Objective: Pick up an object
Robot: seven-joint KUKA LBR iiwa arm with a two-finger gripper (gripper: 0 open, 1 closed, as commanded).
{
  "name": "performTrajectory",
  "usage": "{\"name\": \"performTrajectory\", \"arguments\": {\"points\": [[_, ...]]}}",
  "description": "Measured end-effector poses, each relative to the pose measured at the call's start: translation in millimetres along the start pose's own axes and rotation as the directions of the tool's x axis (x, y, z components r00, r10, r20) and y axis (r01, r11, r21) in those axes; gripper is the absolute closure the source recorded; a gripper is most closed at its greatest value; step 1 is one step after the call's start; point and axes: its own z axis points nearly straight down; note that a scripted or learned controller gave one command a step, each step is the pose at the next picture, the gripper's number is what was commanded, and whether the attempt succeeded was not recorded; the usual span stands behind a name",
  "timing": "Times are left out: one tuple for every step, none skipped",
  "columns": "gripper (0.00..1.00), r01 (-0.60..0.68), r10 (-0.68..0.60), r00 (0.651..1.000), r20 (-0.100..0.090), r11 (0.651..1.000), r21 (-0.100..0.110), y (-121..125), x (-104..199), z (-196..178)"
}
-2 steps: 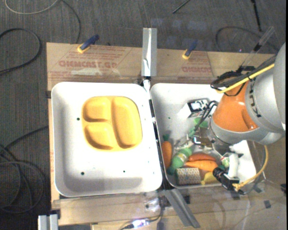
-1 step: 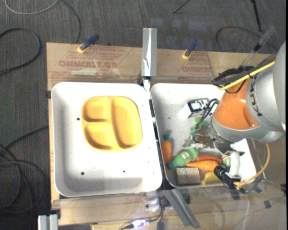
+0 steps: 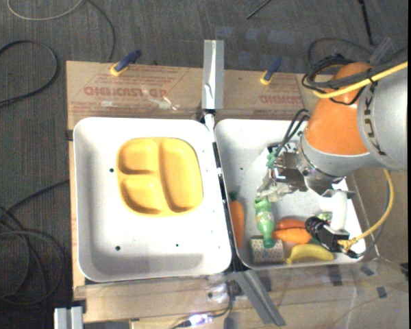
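Presently the hand [image 3: 274,184] hangs over the green plastic bottle [image 3: 264,219]; its grip state cannot be told. Crowding orange carrots [image 3: 292,234] risk a deflected, failed grasp.

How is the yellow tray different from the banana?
The yellow tray lies alone in the left bin; the banana lies in the right bin, crowded among other toys near its front edge. The tray is far bigger than the banana. The tray is squarish with three compartments; the banana is a slim curved shape. Both are yellow, and both lie flat.
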Motion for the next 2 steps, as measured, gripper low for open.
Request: {"name": "performTrajectory", "arguments": {"points": [[1.0,0.018,-0.018,1.0,0.002,1.0,-0.002,-10.0,-44.2,-88.9],[0.0,0.019,-0.019,1.0,0.002,1.0,-0.001,-10.0,-44.0,-88.9]]}}
